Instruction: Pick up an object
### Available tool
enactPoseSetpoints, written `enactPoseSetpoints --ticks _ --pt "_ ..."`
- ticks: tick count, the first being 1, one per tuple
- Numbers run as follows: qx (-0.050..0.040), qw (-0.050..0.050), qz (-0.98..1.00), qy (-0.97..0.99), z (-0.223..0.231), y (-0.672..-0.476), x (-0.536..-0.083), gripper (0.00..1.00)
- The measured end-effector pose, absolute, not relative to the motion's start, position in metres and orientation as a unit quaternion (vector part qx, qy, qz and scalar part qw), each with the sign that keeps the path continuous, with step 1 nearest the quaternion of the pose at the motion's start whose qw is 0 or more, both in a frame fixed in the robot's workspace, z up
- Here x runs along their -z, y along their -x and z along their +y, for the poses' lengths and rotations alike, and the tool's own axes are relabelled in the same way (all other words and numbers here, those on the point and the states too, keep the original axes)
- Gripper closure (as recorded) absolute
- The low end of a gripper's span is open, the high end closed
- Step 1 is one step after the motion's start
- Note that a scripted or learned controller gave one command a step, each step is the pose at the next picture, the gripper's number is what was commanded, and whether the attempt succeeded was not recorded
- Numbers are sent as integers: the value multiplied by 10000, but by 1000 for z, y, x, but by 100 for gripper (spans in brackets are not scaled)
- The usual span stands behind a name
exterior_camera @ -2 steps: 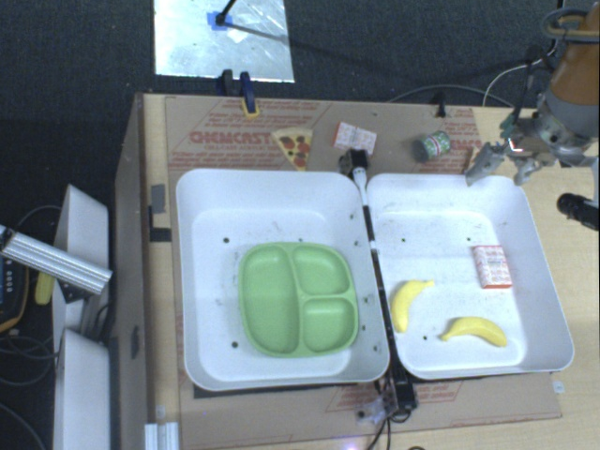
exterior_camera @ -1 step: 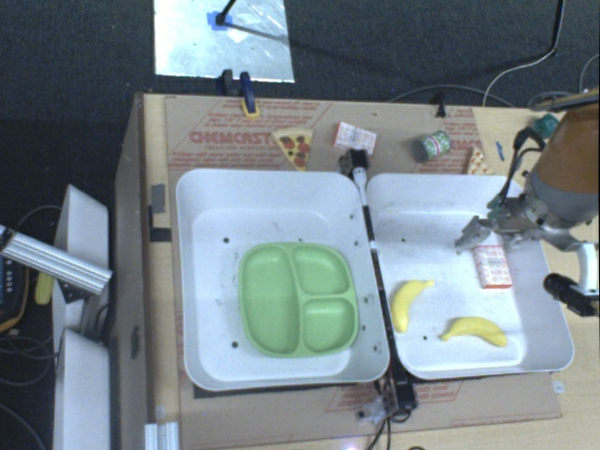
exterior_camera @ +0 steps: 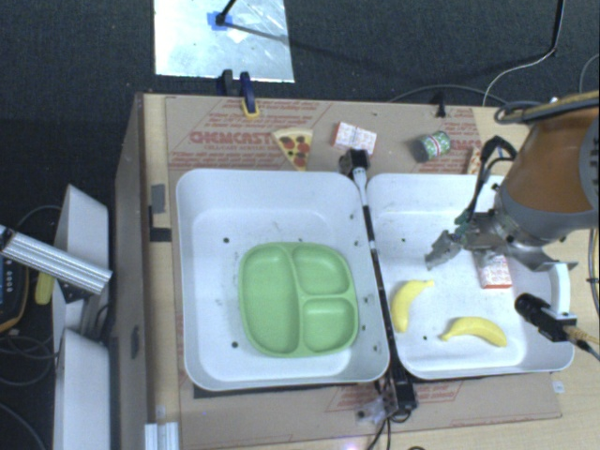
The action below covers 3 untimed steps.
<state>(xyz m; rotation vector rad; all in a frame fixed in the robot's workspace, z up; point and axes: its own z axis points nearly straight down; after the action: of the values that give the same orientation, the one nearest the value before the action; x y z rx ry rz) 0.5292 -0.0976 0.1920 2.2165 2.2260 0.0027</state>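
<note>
Bananas point(exterior_camera: 409, 300) just below end effector point(exterior_camera: 441, 251), seemingly apart.

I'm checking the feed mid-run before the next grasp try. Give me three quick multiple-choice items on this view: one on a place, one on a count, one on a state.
1. Where is the green divided plate?
A. left bin
B. right bin
C. on the cardboard behind the bins

2. How many bananas lie in the right bin?
A. one
B. two
C. three

3. What is the gripper doing?
A. carrying a banana
B. pressing on the plate
C. over the right bin with no banana in it

Answers: 1 A, it sits in the left bin. 2 B, one banana near the divider and another banana toward the front. 3 C, both bananas lie on the bin floor apart from it.
</note>
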Motion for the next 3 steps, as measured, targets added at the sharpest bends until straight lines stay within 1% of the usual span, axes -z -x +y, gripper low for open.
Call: enactPoseSetpoints --ticks 1,2,3 --pt "3 -5 7077 -7065 -87 -535 -124 0" --pt "-2 6 7075 -7067 -96 -534 -84 0" --pt "-9 21 7086 -7056 -152 -669 -97 0"
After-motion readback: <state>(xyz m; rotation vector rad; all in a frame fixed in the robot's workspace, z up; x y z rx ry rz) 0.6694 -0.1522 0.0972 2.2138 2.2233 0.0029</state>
